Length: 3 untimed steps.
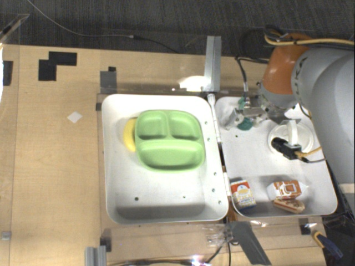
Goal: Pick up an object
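My gripper hangs low over the far left part of the right bin, with the grey arm and its orange band reaching in from the right. A small teal thing shows right at the gripper; whether it is held cannot be told. Near the front of this bin lie a small white and orange carton, a white and brown packet and a brown flat piece just in front of the packet. In the left bin sits a green divided plate with a yellow thing peeking out at its left edge.
A raised wall divides the two bins. A metal post stands behind the bins at the middle. The wooden bench stretches away to the left.
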{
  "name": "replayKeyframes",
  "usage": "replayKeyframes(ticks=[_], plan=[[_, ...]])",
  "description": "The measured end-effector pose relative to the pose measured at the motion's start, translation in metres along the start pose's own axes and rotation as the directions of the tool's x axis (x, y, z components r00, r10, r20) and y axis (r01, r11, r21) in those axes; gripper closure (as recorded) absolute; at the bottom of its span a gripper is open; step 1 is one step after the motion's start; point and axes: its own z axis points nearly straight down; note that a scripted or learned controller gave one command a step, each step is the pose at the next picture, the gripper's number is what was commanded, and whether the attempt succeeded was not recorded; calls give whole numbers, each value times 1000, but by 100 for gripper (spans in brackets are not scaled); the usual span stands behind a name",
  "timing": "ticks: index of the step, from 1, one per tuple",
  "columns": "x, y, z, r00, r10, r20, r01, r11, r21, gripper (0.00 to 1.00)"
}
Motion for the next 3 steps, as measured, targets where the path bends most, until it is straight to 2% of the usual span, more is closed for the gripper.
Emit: replayKeyframes(ticks=[1, 2, 3], plan=[[0, 3, -13, 1000, -4, 2, 4, 1000, -7, 100], [46, -50, -140, 998, 60, -1, -60, 998, -1, 100], [33, -64, -157, 994, -109, -1, 109, 994, 1, 100]])
